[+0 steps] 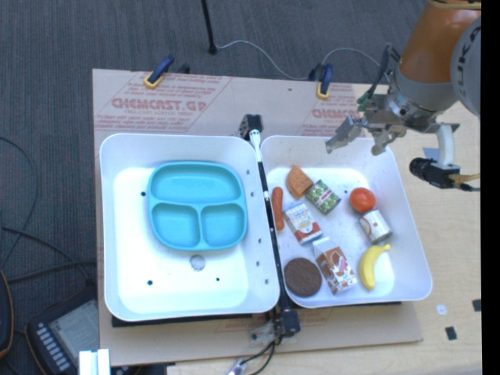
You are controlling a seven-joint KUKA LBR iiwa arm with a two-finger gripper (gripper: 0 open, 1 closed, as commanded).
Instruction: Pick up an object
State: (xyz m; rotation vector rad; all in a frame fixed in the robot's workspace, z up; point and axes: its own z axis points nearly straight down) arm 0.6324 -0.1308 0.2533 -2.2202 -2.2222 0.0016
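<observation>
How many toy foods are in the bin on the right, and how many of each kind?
Boxes and cartons: 3
Can: 1
Tomato: 1
Banana: 1
Hot dog: 1
Bread piece: 1
Brown cookie: 1
Total: 9

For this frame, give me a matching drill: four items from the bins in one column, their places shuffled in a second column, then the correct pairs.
Items:
1. banana
2. tomato
3. hot dog
4. blue divided plate

Places:
A. in the left bin
B. along the right bin's left wall
C. near the right bin's front right corner
D. toward the right side of the right bin, beside a small can

Pairs: 1-C, 2-D, 3-B, 4-A
</observation>
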